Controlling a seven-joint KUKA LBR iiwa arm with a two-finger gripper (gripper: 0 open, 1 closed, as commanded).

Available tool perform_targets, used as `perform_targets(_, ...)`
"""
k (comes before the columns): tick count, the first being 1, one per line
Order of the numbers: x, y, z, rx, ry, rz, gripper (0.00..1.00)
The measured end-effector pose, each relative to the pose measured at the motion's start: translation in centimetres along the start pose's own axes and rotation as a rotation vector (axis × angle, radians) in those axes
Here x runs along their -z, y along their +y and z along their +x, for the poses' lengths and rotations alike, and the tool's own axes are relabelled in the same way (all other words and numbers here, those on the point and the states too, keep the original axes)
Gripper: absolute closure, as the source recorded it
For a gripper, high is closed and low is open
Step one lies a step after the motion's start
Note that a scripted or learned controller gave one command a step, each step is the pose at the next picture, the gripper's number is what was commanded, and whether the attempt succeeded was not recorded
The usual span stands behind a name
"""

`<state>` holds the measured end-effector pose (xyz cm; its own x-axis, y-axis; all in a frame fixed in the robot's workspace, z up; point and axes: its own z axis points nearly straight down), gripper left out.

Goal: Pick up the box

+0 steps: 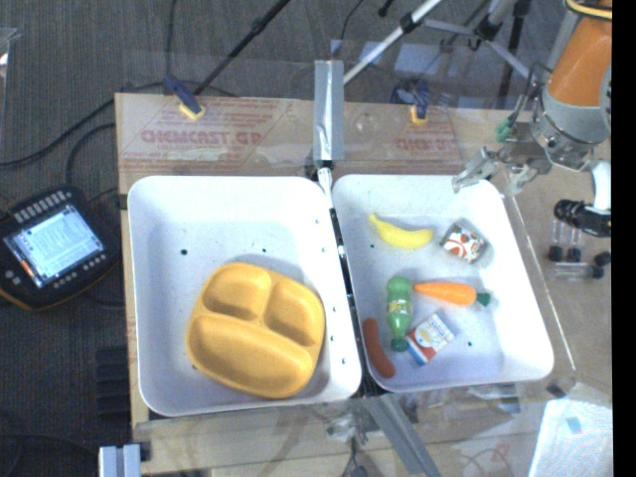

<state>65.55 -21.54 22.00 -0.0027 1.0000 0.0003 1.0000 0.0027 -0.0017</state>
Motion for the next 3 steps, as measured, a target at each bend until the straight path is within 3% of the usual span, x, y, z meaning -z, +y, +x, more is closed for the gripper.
perform_targets(1,-8.5,-5.7,1.4,0.189,-0.007,-0.015,0.00)
perform_targets(2,-7.5,-13.5,7.8,0.170,0.001,0.001,0.00)
perform_targets(3,-10.8,-17.2,9.7,0.220,0.002,0.002,0.00)
